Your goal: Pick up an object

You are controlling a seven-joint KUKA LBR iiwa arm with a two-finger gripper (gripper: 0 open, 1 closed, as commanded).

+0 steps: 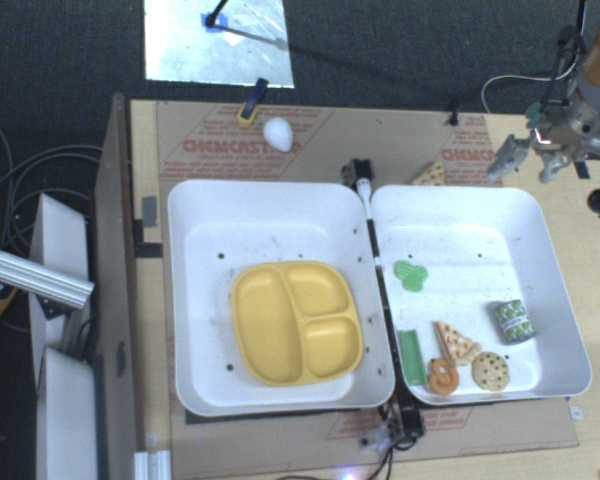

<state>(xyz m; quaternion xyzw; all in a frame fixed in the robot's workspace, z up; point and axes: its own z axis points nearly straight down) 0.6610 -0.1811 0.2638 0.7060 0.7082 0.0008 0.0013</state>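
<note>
Camera view. Two white bins are seen side by side on a cardboard sheet. The left bin (200,218) holds a yellow divided tray (296,321) lying flat near its middle, likely parked there as a fixture, not a target.

The small pickable items are gathered in the right bin (540,228), mostly toward its near edge: a green leafy piece (412,275) near the shared wall, a green strip (411,356) lying along that wall, a pretzel-like ring (443,377) touching a pizza-slice piece (456,343), a round cookie (490,371) just beside them, and a small green can (513,320) tilted on its side toward the right wall. The far half of this bin is left bare.

The gripper (533,158) is seen at the upper right, above the bench beyond the right bin's far corner and well apart from every item; its two fingers appear spread, with nothing between them. It is judged to be staged clear of the bin so the objects are not hidden from the camera. No pick has yet been made.

A white egg-like object (278,133) rests on the cardboard behind the left bin.
</note>
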